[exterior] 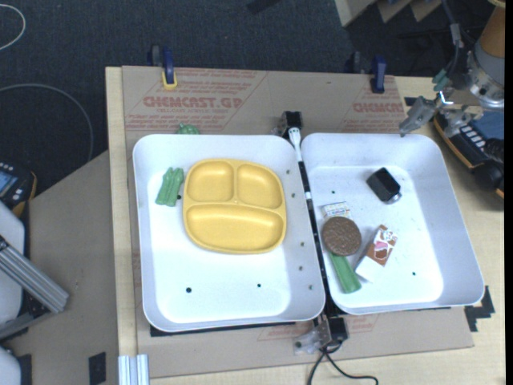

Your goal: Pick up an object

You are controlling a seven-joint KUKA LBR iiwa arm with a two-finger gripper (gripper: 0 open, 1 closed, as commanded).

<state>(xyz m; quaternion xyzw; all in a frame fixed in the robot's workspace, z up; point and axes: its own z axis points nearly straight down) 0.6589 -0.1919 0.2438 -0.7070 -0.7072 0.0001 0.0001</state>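
Gripper (418,119) hovers at right bin (449,215) far corner, above rim. Right bin: black block (384,184), brown disc (341,235), green stick (346,273), small packets. Left bin (160,295): yellow tray (235,205), green piece (169,187) beside it.

Arm (489,54) cut off at right edge; gripper (418,119) too small to read. Green stick (346,273) partly hidden under brown disc (341,235). Small packet (336,210) print unreadable.
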